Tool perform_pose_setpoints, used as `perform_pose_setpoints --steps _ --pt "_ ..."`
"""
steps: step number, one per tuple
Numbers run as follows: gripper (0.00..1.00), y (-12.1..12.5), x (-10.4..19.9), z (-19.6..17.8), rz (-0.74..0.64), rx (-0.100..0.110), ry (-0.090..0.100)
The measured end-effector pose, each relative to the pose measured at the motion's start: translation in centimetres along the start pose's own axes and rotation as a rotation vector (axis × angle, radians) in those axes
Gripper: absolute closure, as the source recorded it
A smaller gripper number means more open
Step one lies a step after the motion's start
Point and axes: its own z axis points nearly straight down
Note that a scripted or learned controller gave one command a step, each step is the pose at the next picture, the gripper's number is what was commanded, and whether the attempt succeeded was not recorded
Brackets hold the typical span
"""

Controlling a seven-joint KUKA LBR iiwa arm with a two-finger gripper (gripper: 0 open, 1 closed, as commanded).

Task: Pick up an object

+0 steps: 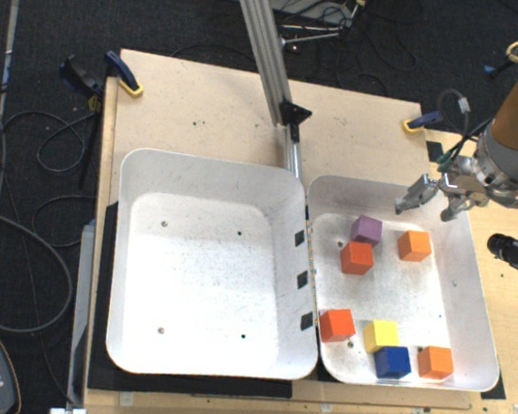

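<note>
Gripper (433,201) hung over the far edge of the right bin (478,311), its two fingers spread wide with nothing between them, so no block had been picked up and the whole task was left to do. Going left to right: the left bin (130,251) held no blocks. In the right bin, one orange block (337,324) sat near the left wall toward the near side, and a red-orange block (356,258) lay farther in, touching a purple block (367,229) just beyond it. A yellow block (379,335) stood beside a blue block (393,362) near the front rim, the two touching. Another orange block (414,244) lay toward the far right, closest to the open fingers, and a last orange block (435,362) sat at the near right corner. Judging by position, the far orange block or the purple one seemed the likeliest target; descent, closing and lifting all remained
</note>
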Motion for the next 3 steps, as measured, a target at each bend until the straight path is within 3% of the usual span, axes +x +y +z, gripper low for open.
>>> perform_pose_setpoints --steps 1,2,3 --pt "0.0 -0.2 0.5 6.2 -0.001 -0.004 -0.001" --pt "1.0 -0.1 0.4 4.8 -0.001 -0.011 -0.003" --pt "1.0 0.2 0.6 0.4 -0.002 -0.013 -0.003"
